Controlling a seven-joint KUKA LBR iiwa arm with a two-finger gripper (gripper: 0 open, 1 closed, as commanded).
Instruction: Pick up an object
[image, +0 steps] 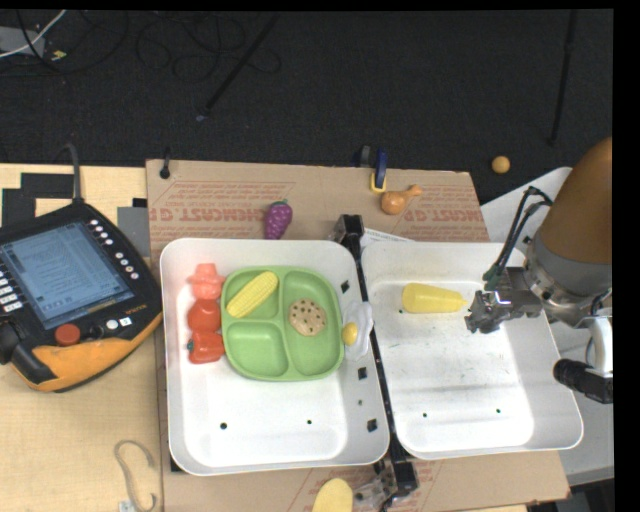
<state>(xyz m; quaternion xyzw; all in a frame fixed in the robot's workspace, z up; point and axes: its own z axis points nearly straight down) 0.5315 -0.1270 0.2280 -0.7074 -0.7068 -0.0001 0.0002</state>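
Observation:
A yellow toy (432, 298) lies in the right bin (470, 400), near its back left. My gripper (484, 310) hangs just to the right of that toy, low over the bin floor, with the arm behind it at the right edge. In the left bin (260, 430) a green divided plate (283, 323) holds a yellow corn cob (249, 293) and a cookie (307, 317). A red and pink toy (204, 315) lies beside the plate on its left. A small yellow piece (350, 334) sits at the plate's right rim.
A purple grape toy (278, 217) and an orange pear-shaped toy (397, 199) rest on the cardboard behind the bins. A yellow object (333, 494) lies at the front edge. A teach pendant (70, 290) sits on the bench at the left.

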